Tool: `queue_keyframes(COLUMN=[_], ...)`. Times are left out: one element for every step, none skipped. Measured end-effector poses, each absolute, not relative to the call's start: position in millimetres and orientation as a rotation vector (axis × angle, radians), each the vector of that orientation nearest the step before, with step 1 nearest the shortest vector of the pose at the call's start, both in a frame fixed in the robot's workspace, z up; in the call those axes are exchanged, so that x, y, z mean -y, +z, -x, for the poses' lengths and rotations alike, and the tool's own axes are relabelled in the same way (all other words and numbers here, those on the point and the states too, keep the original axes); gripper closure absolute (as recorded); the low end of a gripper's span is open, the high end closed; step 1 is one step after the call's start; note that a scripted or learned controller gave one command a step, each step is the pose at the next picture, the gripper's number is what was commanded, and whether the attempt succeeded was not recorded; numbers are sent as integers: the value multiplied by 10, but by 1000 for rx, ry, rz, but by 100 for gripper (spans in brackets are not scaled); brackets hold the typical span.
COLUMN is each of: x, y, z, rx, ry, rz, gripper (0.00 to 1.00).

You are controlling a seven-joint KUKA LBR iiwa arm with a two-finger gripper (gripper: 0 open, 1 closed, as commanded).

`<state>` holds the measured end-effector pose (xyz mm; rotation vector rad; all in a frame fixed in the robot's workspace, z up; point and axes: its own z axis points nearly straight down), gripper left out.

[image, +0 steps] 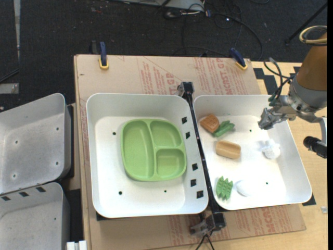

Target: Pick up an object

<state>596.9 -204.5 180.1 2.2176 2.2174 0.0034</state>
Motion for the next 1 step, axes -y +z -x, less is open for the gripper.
queue_keyframes(x=[2048], y=[2264], z=[-5982], rx=[-2219], ry=[4], rz=[-2215], gripper=[100])
